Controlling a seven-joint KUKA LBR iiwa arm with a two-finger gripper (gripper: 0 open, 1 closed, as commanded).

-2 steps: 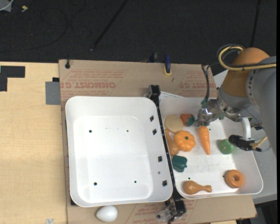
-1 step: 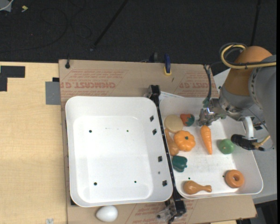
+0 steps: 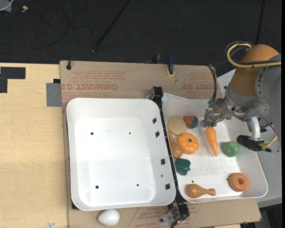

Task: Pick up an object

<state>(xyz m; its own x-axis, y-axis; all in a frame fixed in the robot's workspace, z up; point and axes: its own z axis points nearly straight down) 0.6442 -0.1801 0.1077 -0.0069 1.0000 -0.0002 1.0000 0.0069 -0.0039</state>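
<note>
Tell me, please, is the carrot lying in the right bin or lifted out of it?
Lying in it: the carrot rests flat on the right bin's white floor, its top at the gripper.

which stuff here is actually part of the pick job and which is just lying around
Part of the job:
gripper
carrot just below it
pumpkin
donut
drumstick
green piece
right bin holding them

Lying about:
left bin
white egg on the bench
blue clamp
</note>
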